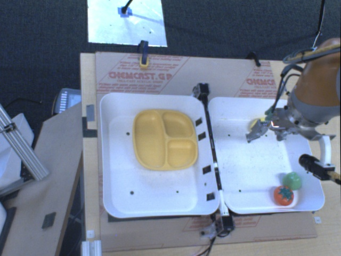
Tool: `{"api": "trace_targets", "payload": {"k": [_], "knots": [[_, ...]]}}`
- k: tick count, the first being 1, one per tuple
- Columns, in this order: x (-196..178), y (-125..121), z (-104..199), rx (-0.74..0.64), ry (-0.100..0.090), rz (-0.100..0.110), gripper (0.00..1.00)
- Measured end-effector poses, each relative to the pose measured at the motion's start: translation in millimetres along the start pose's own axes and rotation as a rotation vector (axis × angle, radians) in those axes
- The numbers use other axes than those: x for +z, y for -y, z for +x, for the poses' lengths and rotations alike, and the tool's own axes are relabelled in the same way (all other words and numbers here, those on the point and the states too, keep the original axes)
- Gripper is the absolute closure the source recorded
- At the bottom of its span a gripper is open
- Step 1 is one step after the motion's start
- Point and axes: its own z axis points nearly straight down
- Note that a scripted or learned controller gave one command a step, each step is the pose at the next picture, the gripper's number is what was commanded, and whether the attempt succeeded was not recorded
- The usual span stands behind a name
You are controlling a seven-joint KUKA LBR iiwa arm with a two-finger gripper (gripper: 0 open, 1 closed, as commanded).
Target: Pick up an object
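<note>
My gripper (258, 131) hangs over the upper middle of the right bin (250, 169), at the end of the grey arm with its orange band coming in from the right. A small yellow object (258, 124) sits right at the gripper's tip; whether it is held or just lies under it is unclear. A green ball-like object (292, 181) and an orange-red one (284, 195) lie touching each other in the right bin's near right corner, well away from the gripper.
The left bin (117, 185) holds a yellow divided plate (164, 140) with three compartments. A black divider with clips (209, 148) runs between the bins. A black part of the arm (314, 166) juts over the right bin's right rim.
</note>
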Motion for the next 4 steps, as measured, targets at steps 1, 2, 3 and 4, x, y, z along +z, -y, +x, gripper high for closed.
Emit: {"api": "trace_targets", "payload": {"k": [1,2,3,4], "knots": [[42.4,-4.2,-2.3,0.001,0.0,-0.001,0.0],[93.8,-6.5,-12.3,0.001,0.0,0.0,0.0],[80.8,-7.6,-12.2,0.001,0.002,-0.004,1.0],[36.5,-13.0,-14.8,-0.002,0.002,-0.008,1.0]]}}
